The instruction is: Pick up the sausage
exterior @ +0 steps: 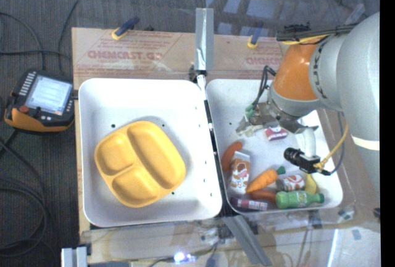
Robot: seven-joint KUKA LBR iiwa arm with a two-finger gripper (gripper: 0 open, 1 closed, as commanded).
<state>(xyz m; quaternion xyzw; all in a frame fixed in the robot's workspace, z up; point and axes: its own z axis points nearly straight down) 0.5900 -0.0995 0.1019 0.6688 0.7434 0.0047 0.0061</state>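
Note:
The sausage (pixel 231 152), a short reddish-brown piece, lies tilted near the left wall of the right bin (pixel 333 155). My gripper (pixel 248 123) hangs over the middle of that bin, up and to the right of the sausage and apart from it. The grey arm with its orange band (pixel 297 74) reaches in from the right above it. Nothing is visibly held.
Below the sausage lie a small carton (pixel 239 173), a carrot (pixel 262 179), a green bottle (pixel 299 199), a can (pixel 293 182) and a yellow piece (pixel 310 184). A red-and-white packet (pixel 276 132) sits beside the gripper. The left bin (pixel 99 96) holds a yellow divided plate (pixel 140 163).

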